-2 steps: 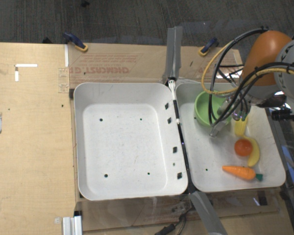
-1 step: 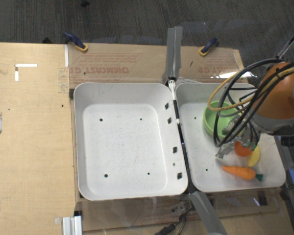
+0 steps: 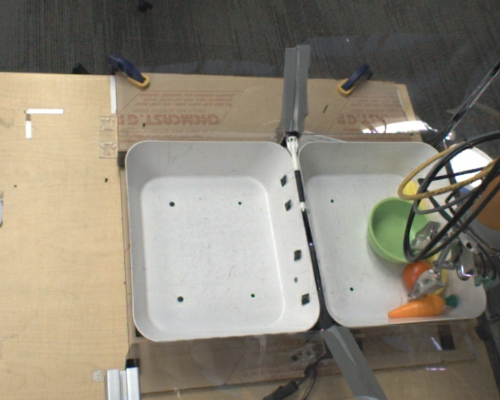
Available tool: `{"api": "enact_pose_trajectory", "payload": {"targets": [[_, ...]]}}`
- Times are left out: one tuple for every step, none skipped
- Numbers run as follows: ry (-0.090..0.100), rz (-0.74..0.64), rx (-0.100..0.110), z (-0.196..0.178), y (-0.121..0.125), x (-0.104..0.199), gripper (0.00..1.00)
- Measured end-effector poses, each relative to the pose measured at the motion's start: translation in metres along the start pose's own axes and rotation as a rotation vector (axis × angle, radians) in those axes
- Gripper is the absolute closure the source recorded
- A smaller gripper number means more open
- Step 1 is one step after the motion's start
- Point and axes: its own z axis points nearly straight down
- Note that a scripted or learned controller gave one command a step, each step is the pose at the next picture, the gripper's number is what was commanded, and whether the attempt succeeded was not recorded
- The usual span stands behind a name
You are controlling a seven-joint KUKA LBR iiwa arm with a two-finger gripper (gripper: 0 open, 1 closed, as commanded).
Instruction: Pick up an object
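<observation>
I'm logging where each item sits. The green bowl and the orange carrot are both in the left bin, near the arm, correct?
Not quite: the camera view shows the green bowl and the orange carrot in the right bin, near the arm, not in the left bin.

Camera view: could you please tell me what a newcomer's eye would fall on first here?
The colourful cluster in the right bin stands out: a green bowl near its right side, with an orange carrot lying near the front wall. The gripper and its looping cables hang over that cluster. The left bin sits alongside, plain white.
</observation>
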Motion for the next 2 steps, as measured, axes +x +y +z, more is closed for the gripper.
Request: {"api": "enact_pose_trajectory", "payload": {"targets": [[0.005, 0.400, 0.000, 0.001, 0.047, 0.018, 0.00], [0.003, 0.251, 0.001, 0.001, 0.005, -0.063, 0.00]]}}
